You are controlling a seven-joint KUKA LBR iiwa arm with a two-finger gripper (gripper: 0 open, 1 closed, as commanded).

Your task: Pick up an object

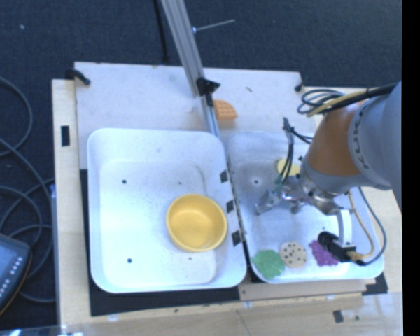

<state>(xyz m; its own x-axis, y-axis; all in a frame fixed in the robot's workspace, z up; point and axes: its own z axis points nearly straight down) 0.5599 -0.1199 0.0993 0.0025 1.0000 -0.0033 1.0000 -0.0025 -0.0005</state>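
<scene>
Yellow bowl (196,222) sits upright in the left bin (126,159), toward its near-right corner, apart from the arm. The right bin (248,156) holds the rest of the stuff: a green flat piece (268,262) at the near-left corner, a tan round cookie-like disc w/ dark dots (292,254) just beside it, then a purple lump (325,254) further right, near a black part of the arm's cabling. A bit of something yellow (287,167) shows at the far side of that bin, partly hidden by the arm. The grey arm w/ orange band (350,149) reaches in from the right and hangs over the right bin; its gripper (274,200) points left, low over the bin's bare middle, w/ nothing seen between the fingers. Can't tell if the claw is apart or together, too small and blurred. An orange object (225,110) lies on the bench behind the bins, next to a slanted metal rail (185,40). Dark tablet-like device (3,271) at the left edge on the floor.
</scene>
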